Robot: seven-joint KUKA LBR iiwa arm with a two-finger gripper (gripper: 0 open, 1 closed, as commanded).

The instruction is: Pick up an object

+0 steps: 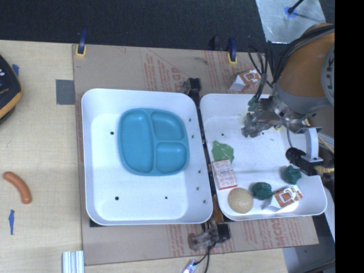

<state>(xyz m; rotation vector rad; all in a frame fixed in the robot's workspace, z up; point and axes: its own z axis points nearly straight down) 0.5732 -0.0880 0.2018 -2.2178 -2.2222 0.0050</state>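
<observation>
2 shallow white bins sit side by side on a brown cardboard sheet (142, 67) clamped to the pale wooden bench (34, 147).

Camera view, left bin (96, 203): holds 1 light blue plastic plate with 3 compartments (152, 141), lying flat near the bin's middle.

Camera view, right bin (227, 110): grey arm with orange band (304, 67) reaches in from the right. Gripper (253, 125) hangs over the bin's upper part, above bare white floor; it is too dark and cluttered with cables to read, so I cannot tell whether it is open or closed, and nothing is visibly held. Loose objects all lie lower in the bin, apart from the gripper: crumpled green leaf-like piece (223, 151) near the left wall, red-and-white printed packet (224, 174) just below it, round beige ball (240, 200) near the front wall, dark green lumpy toy (262, 190) just beside the ball, orange-and-white small carton (287, 197) to its right, small dark green piece (292, 173) near the right wall.

Outside the bins: orange sausage-shaped toy (18, 186) on the bench at far left; another orange-and-white carton (245, 79) on the cardboard behind the right bin.
</observation>
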